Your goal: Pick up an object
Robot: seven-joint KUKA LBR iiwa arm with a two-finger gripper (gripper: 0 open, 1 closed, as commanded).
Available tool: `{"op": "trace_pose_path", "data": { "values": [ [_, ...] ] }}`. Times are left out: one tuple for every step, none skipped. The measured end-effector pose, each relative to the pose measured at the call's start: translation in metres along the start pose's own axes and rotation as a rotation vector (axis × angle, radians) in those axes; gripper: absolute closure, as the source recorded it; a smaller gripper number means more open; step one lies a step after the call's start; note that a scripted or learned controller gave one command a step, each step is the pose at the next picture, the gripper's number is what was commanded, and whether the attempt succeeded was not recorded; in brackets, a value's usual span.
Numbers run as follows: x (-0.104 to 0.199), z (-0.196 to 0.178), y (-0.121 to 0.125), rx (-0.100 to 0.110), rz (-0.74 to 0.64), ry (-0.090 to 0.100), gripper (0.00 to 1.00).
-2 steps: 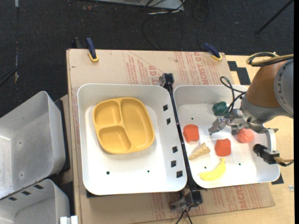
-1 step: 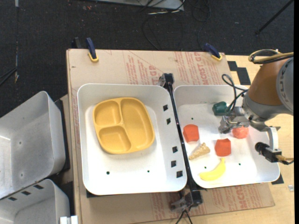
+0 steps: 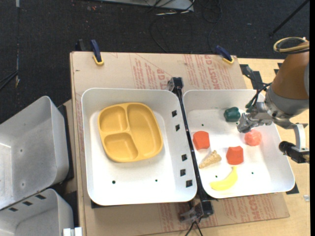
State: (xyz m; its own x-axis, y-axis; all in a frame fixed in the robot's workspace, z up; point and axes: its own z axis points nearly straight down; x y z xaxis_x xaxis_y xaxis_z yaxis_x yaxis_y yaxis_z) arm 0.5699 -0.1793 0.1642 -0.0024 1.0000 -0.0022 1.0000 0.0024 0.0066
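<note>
- A cardboard-covered bench (image 3: pixel 128 70) stands on dark carpet (image 3: pixel 44 28), with cables trailing at the top and two blue-and-yellow clamps (image 3: pixel 97 53) on its far edge.
- Two white bins sit side by side: the left bin (image 3: pixel 93 181) holds a yellow divided plate (image 3: pixel 130 131); the right bin (image 3: pixel 275 178) holds the rest.
- In the right bin: a dark green object (image 3: pixel 232 113), two orange-red blocks (image 3: pixel 201 139) (one nearer the divider, one further right), a tan wedge (image 3: pixel 211 159), a yellow banana (image 3: pixel 225 179) and a pink object (image 3: pixel 253 138).
- The gripper (image 3: pixel 246 124) hangs between the green and pink objects; I cannot tell its state, the tip being small and blurred.
- More white tubs (image 3: pixel 27 141) are cut off at left.
</note>
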Motion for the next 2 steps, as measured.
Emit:
{"op": "trace_pose_path", "data": {
  "values": [
    [-0.004,-0.06,0.008,0.001,-0.001,0.0,1.0],
    [0.005,-0.11,0.009,0.0,-0.002,0.0,1.0]
  ]
}}
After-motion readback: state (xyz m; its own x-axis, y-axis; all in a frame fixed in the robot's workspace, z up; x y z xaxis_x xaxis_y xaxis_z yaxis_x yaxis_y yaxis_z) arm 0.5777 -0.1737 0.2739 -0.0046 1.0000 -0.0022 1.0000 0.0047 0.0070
